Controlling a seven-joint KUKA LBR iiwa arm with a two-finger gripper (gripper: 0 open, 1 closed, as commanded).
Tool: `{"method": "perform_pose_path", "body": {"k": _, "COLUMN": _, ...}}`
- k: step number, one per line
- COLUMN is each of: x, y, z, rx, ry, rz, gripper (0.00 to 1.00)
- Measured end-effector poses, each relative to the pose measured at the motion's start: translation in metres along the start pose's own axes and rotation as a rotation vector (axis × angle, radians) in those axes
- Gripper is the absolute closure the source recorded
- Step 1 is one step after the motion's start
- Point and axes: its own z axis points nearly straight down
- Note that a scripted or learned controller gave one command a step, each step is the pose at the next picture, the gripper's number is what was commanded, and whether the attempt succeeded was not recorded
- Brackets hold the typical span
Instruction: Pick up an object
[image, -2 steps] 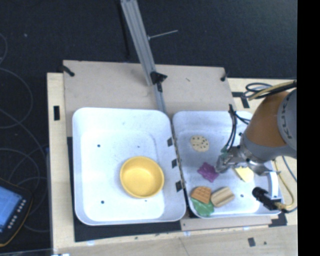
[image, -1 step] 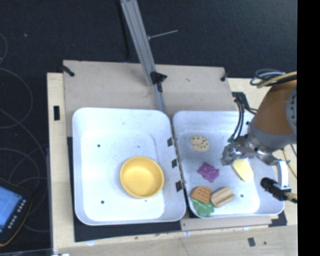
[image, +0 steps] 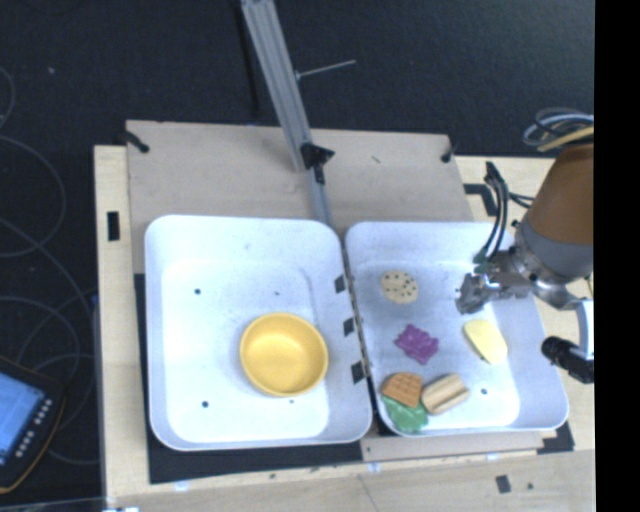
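Pincer: mine, at the right of the frame, hanging over the upper right part of the right bin; whether it is released or clenched I cannot tell from this angle. My grey wrist and orange band rise toward the frame's right edge.

Yellow wedge: just below my pincer, lying on the bin floor, apart from it.

Speckled cookie: left of my pincer, in the upper middle of the same bin.

Purple piece: below the cookie, near the bin's centre.

Waffle, bread roll and green leaf: clustered at the bin's lower edge, the waffle touching the roll and lying over the leaf.

Left bin: beside the right one, rims touching.

Yellow bowl: upright in the left bin's lower right part.
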Motion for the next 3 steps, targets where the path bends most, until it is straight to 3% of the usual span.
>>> {"method": "perform_pose_path", "body": {"k": 3, "x": 0.166, "y": 0.036, "z": -0.009, "rx": 0.007, "ry": 0.003, "rz": -0.003, "gripper": 1.0}}
